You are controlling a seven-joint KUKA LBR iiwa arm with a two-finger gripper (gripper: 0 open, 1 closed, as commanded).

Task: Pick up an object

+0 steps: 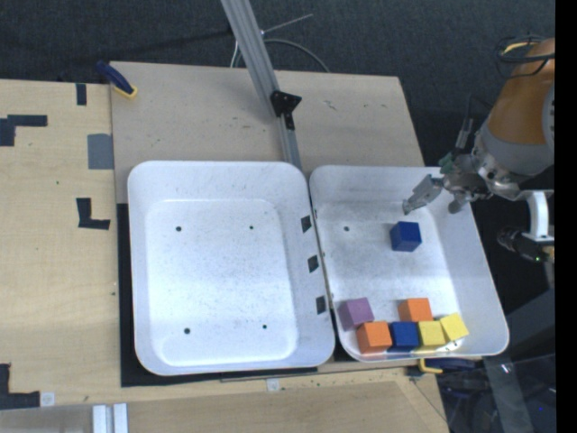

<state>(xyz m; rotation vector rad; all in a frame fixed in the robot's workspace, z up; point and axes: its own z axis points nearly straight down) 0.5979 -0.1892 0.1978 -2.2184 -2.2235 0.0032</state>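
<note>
At the right edge of the frame the arm shows as a rounded grey body with a broad orange band across its upper part. Below the band sits a paler grey wrist section with dark fittings and thin dark cables. From it the gripper extends leftward as slim, light grey metal fingers.

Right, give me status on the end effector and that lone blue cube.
End effector open, holding nothing, over right bin's far edge. Lone blue cube sits apart, just below and left of it. Nothing between them; other cubes clustered at near edge.
</note>
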